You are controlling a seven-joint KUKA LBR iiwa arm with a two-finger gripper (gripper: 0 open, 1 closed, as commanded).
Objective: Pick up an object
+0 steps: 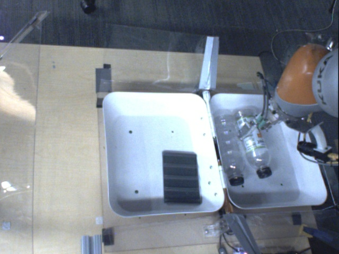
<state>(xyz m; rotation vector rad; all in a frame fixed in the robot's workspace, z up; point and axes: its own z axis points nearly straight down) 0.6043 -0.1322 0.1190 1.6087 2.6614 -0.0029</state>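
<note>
A: Which step are we at?

B: The reach, I'd say. The arm (pixel 310 83) comes in over the right bin (pixel 312 194), near its far right corner, and the pincer (pixel 263 121) sits low by the bottles there. Nothing looks lifted.

A: Is the pincer spread or pressed together?

B: I cannot tell. The wrist covers most of it and the part that shows is small and dark.

A: What can it pick?

B: Two clear bottles in the right bin. One (pixel 253 146) lies lengthwise down the middle of the bin, its black cap toward the near edge. The other (pixel 229 150) lies along the bin's left wall, cap also toward the near edge. They lie just beside each other; whether they touch I can't make out. Then there's a black ribbed block (pixel 181 177) in the left bin (pixel 119 120), flat on the floor close to the near edge, right of centre.

A: Which is the target?

B: Likely the middle bottle; the pincer is at its far end, touching it or just above.

A: And the next move?

B: Straddle the bottle across its width, then close and lift straight. Clear round plastic will probably roll or slip, so a grip near the middle of the body seems safer than one at the far end. The neighbouring bottle leaves little room on that side.
</note>
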